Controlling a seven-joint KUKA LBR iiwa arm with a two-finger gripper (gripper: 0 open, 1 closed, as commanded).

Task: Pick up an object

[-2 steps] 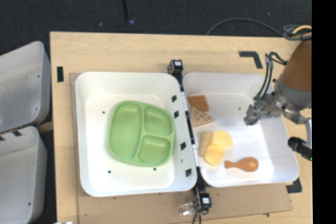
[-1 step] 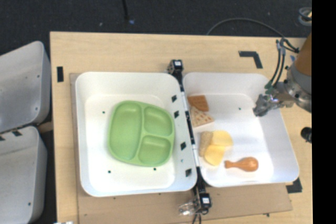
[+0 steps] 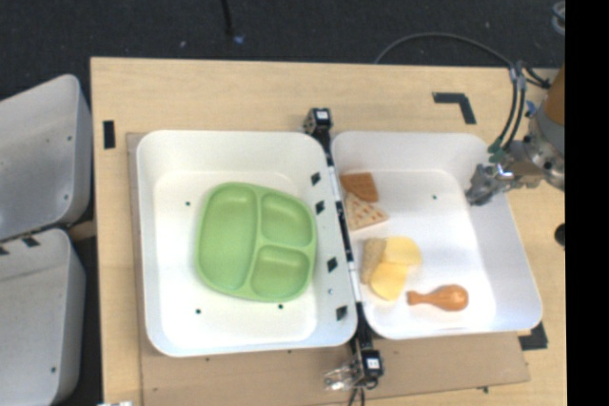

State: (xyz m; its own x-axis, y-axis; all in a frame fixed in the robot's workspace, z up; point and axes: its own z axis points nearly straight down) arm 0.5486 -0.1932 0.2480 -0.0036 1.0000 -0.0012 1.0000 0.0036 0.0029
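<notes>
Orange plastic drumstick (image 3: 441, 298) lies in my right white bin (image 3: 495, 299), near its front edge, long axis across the bin. My claw (image 3: 481, 183) hovers over the bin's far right side; its grip I cannot tell.

We find no writing, label, brand or number that can be read anywhere here. The black L-shaped corner mark (image 3: 456, 105) and the small black strip (image 3: 109, 134) on the pale wooden bench top (image 3: 228, 95) carry no letters. The tiny black tag (image 3: 318, 119) between the bins is too small for us to read.
</notes>
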